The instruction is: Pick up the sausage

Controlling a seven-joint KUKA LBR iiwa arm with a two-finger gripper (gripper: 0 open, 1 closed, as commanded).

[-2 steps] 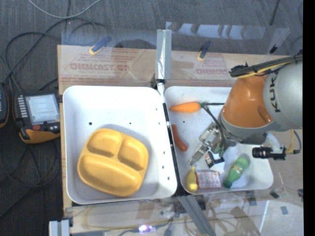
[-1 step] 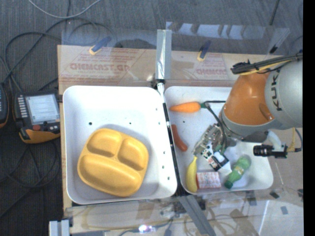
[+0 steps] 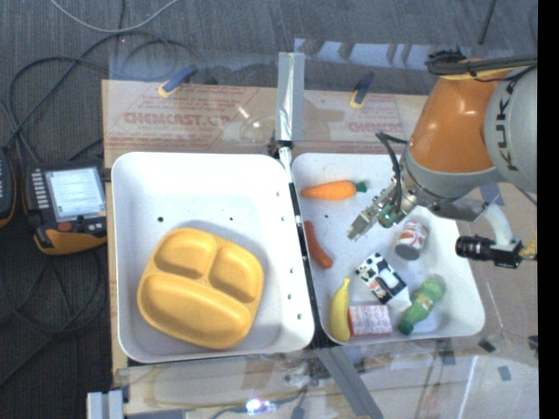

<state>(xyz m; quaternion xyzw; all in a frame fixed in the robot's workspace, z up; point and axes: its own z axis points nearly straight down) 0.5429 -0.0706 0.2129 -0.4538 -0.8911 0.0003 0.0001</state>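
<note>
Reddish sausage [image 3: 317, 245] lying against the right bin's [image 3: 472, 321] left wall, down-left of the gripper [image 3: 374, 216], well apart, gripper fingers slightly parted holding nothing, carrot [image 3: 329, 190] just up-left of it

The gripper [image 3: 371, 216] is hovering inside the right bin [image 3: 472, 321], just right of the sausage [image 3: 317, 245], which is lying against the bin's left wall. A carrot [image 3: 329, 190] is lying above the sausage, a banana [image 3: 340, 310] below it, and a can [image 3: 410, 239] well to its right.
</note>
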